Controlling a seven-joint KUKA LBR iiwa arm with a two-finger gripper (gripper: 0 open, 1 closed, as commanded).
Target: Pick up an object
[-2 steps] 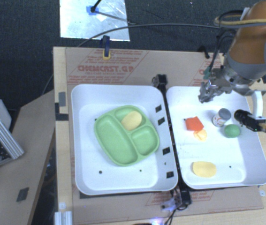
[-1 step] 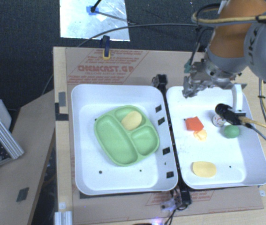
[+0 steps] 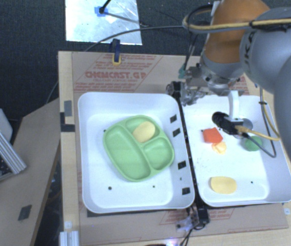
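My gripper (image 3: 188,92) hangs over the far end of the divider between the two bins, at the right bin's back left corner, with nothing visibly held. In the right bin (image 3: 271,181) lie a red-orange block (image 3: 212,135), a small yellow piece (image 3: 218,147) just in front of it, a green lump (image 3: 251,143) to the right, and a flat yellow oval (image 3: 222,184) near the front. All of these sit nearer the camera than the gripper and apart from it.
The left bin (image 3: 98,188) holds a green divided plate (image 3: 127,160) with a yellow lump (image 3: 144,131) in its far compartment. A cardboard sheet (image 3: 114,73) lies under both bins, with a blue clamp (image 3: 115,50) at its far edge.
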